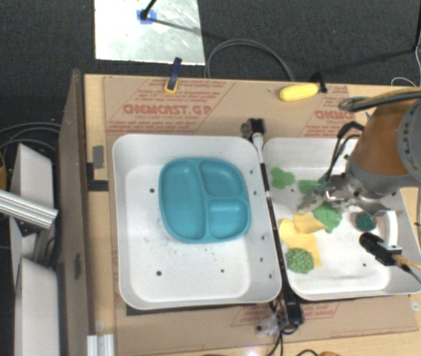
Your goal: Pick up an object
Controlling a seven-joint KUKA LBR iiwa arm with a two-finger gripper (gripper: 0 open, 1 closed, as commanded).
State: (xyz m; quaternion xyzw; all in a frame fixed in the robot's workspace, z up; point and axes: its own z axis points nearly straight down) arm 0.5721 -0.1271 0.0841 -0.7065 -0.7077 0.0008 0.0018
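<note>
On the cardboard-topped bench (pixel 195 102) I see two shallow white bins; the left white bin (pixel 132 273) holds a teal divided plate (pixel 203 199). In the right white bin (pixel 344 277), my gripper (pixel 323 196) sits over a green crinkled toy (pixel 327 216) beside a yellow flat piece (pixel 298 232); I cannot tell how its jaws stand.

Both bins, the left bin (pixel 132 221) and the right bin (pixel 344 277), are plain white. The divided plate (pixel 204 199) is teal. Yellow pieces (pixel 299 232) lie among green ones (pixel 282 176). The counter (pixel 217 102) is tan with red lettering. The arm (pixel 396 147) is grey with an orange band.
</note>
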